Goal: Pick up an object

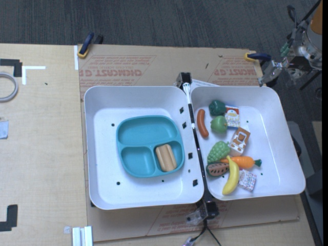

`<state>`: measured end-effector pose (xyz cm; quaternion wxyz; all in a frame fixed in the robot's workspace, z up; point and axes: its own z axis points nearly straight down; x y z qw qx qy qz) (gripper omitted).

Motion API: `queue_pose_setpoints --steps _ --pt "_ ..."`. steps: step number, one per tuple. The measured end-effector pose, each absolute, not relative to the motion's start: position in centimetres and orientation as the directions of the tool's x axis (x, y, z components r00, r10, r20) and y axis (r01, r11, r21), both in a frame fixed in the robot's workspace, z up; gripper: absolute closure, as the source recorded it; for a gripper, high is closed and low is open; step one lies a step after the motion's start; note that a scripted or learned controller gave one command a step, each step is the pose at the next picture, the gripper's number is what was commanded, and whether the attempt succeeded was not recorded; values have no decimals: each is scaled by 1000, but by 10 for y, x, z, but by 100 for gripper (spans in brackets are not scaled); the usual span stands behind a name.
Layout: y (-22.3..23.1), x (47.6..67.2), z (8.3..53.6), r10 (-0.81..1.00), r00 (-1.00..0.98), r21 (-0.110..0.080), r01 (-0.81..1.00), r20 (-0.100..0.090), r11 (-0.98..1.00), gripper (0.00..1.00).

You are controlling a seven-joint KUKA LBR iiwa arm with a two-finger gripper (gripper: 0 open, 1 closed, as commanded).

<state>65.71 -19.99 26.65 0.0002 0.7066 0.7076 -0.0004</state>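
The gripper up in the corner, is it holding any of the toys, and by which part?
Nothing is held. The gripper hangs beyond the right bin's far corner, and nothing shows between its fingers.

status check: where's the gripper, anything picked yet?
Gripper up at the far right, outside the right bin, nothing seen in it. Toy food piled in that bin, banana nearest the front. Approach looks unobstructed.

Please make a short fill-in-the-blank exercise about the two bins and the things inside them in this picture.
1. The teal tray lies in the ____ bin.
2. The bread roll sits in one of the tray's ____ compartments.
3. The banana is in the ____ bin.
4. The red sausage lies next to the ____ between the bins.

Missing words: left; small; right; divider
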Motion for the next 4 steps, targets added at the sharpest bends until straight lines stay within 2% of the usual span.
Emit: queue_pose_setpoints --steps 1,2,3,4 --pt "-133 659 148 1000 -3 0 1000 -1 3 0" --pt "-111 650 107 1000 1 1 1000 -1 -1 0" --pt "-112 650 116 1000 1 2 1000 -2 -1 100" --pt "-69 628 248 1000 -3 1 1000 -1 3 100"
